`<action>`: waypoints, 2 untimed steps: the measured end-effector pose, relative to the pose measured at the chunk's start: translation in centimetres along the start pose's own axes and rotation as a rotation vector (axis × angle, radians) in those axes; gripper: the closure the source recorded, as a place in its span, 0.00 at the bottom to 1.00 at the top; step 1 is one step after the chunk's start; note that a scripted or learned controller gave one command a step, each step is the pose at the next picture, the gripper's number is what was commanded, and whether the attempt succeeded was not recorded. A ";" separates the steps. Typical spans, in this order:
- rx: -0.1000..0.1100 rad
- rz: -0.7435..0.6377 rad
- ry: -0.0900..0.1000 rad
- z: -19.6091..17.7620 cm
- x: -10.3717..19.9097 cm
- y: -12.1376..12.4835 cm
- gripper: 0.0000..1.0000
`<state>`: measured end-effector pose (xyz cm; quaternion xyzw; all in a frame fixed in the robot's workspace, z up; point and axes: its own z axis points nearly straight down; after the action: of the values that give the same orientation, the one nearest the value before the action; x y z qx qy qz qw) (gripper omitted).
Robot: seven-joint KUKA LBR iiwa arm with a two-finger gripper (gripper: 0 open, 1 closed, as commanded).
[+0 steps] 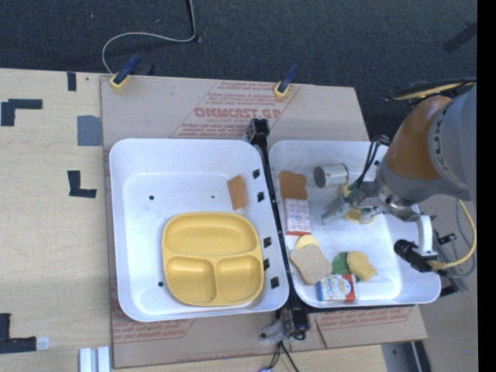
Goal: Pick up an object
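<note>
A: Which target? Claw sits in the right bin, on a small yellow piece just below the metal can.

B: Yellow piece looks like the pick. Probably light, plastic, a bit slick, so I'd grab across its narrow width.

A: Claw state?

B: Can't tell. It seems to touch the yellow piece, but a grasp isn't visible.

A: Fallbacks?

B: The can is rigid and smooth and may roll; take it across the body. Below the can: bread slice, green piece, yellow lump, small carton. All look light.

A: Left bin?

B: Yellow divided plate: wide, awkward.
</note>
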<state>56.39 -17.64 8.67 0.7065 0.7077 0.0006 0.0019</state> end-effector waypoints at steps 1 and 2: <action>-0.003 -0.002 -0.002 -0.1 1.7 5.6 0.00; -0.005 -0.002 -0.002 -0.2 6.1 10.8 0.00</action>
<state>67.20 -11.53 8.87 0.7060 0.7082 0.0017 0.0046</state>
